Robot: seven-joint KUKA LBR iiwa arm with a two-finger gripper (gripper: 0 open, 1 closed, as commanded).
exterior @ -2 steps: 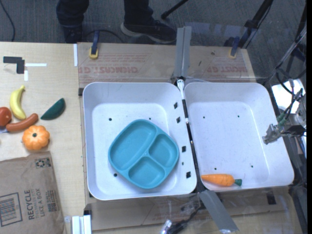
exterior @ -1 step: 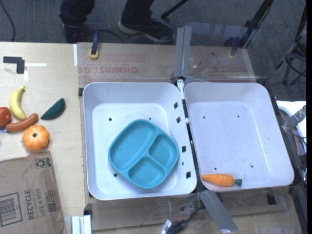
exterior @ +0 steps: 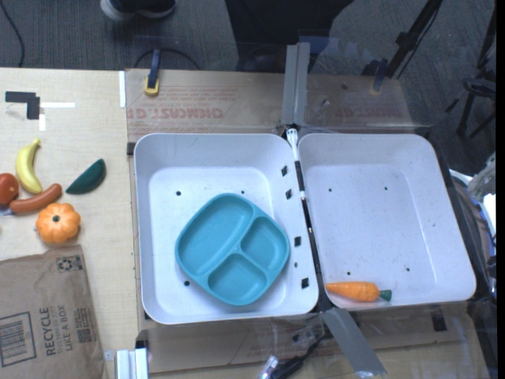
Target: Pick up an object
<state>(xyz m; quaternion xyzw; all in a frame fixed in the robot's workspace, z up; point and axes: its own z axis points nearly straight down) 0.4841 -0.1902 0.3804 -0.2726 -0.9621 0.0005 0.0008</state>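
Observation:
A blue three-compartment plate (exterior: 232, 249) lies in the left white bin (exterior: 158, 212), toward its front. An orange toy carrot (exterior: 355, 291) with a green tip lies along the front wall of the right white bin (exterior: 371, 212), near its front left corner, pointing left.
On the wooden bench left of the bins lie a toy banana (exterior: 28, 166), a sausage (exterior: 34, 200), a small pumpkin (exterior: 57, 223), a red tomato (exterior: 6, 186) and a dark green piece (exterior: 87, 177). A brown paper bag (exterior: 43, 314) covers the front left corner. A metal divider (exterior: 297, 85) rises behind the bins.

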